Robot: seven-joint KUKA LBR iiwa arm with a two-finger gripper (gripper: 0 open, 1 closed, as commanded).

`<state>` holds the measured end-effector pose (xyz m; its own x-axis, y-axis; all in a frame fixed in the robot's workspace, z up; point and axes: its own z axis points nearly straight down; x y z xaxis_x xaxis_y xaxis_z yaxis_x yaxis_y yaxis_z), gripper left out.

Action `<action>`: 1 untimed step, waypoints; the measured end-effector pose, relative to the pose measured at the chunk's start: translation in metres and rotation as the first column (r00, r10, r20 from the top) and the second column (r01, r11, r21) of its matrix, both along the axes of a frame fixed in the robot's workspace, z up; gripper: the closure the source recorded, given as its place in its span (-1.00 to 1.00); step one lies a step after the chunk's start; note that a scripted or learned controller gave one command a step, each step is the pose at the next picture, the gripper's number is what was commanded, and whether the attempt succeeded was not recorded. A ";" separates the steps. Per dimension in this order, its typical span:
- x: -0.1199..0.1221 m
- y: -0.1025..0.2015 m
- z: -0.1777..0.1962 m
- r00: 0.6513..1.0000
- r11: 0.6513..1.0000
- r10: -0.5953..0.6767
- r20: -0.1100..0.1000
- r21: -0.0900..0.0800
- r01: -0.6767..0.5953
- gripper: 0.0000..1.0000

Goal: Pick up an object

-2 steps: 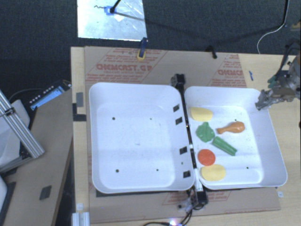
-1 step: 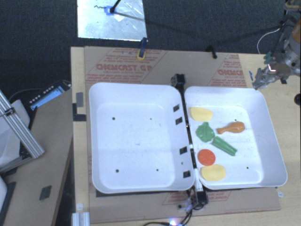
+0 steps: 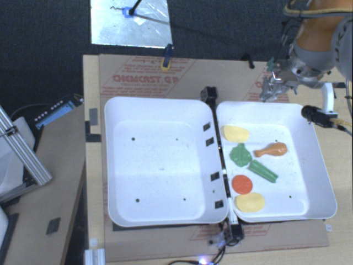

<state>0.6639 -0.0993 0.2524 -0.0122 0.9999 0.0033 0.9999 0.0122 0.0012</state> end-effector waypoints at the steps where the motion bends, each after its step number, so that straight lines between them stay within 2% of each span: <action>1: 0.007 0.071 0.106 1.000 1.000 0.000 0.013 -0.003 0.000 1.00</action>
<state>0.6704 -0.0280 0.3588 -0.0123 0.9999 0.0004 0.9998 0.0123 0.0143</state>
